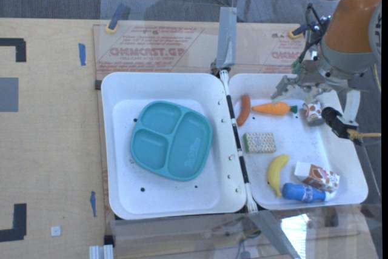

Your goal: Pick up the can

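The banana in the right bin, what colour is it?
Yellow. The banana shows best in the camera view, lying near the blue bottle.

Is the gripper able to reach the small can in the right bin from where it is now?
Probably yes. The can stands just below the gripper, near the far right of the right bin. Its top looks uncovered; the carrot lies apart, to its left.

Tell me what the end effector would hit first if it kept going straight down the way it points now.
Likely the small red-and-white can just under the end effector, or the right bin's floor beside it; depth is hard to judge from this slanted view. The carrot lies just left.
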Robot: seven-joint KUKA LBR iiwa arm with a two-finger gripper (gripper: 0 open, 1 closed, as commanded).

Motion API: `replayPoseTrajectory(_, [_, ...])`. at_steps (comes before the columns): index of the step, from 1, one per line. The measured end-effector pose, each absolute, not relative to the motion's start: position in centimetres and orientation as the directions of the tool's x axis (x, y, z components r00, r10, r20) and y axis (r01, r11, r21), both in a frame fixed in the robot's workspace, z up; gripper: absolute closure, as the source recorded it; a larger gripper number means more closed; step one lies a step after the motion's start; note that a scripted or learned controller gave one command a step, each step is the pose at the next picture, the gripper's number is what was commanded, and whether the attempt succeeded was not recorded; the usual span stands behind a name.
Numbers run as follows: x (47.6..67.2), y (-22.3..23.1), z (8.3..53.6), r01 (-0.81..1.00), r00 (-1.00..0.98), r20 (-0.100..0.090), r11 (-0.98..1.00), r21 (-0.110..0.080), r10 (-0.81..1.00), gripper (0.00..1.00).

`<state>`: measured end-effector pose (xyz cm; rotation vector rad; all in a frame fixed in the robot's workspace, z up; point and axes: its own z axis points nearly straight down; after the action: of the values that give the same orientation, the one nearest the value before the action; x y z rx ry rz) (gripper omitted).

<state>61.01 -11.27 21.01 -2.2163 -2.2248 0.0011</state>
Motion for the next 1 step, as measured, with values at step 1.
replayPoseTrajectory(1, [62.26,-17.54,14.82,0.998,-0.056,0.0,0.056,-0.002,0.998,0.0])
